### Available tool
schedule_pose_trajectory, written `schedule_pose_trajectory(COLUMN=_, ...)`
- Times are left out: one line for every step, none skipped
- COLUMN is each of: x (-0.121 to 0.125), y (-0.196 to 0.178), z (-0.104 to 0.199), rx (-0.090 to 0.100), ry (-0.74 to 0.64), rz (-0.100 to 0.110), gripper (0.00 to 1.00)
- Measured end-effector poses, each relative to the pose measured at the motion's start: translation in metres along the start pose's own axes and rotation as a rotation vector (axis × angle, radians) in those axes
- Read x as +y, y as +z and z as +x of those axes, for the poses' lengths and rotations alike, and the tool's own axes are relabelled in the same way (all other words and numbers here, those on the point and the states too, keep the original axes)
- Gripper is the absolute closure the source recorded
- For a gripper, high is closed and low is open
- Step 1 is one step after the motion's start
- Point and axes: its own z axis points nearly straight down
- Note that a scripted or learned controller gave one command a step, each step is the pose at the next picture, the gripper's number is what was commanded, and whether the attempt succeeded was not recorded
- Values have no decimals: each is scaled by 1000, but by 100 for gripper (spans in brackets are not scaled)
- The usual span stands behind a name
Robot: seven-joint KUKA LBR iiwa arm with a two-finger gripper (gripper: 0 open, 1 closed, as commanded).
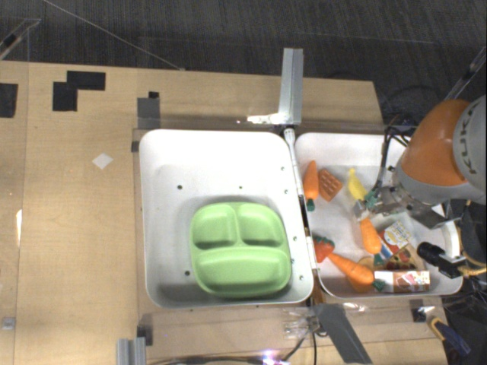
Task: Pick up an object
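The right bin (340,152) holds several toy foods. An orange carrot (310,179) lies along its left wall, with a ridged orange piece (329,183) beside it and a yellow banana (355,185) further right. A larger carrot (351,267) lies near the front, next to a red piece (324,247). My gripper (377,201) hangs low over the bin's right half, just right of the banana and directly above a small orange piece (370,236). The wrist hides what sits under it.
The left bin (163,204) bears a green divided plate (240,247). A white and red carton (403,280) and other small packets (397,238) crowd the right bin's front right corner. A metal post (291,82) stands behind the bins' shared wall.
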Motion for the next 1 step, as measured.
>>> schedule_pose_trajectory(x=-7, y=-111, z=84, rx=0, ry=241, rz=17, gripper=100)
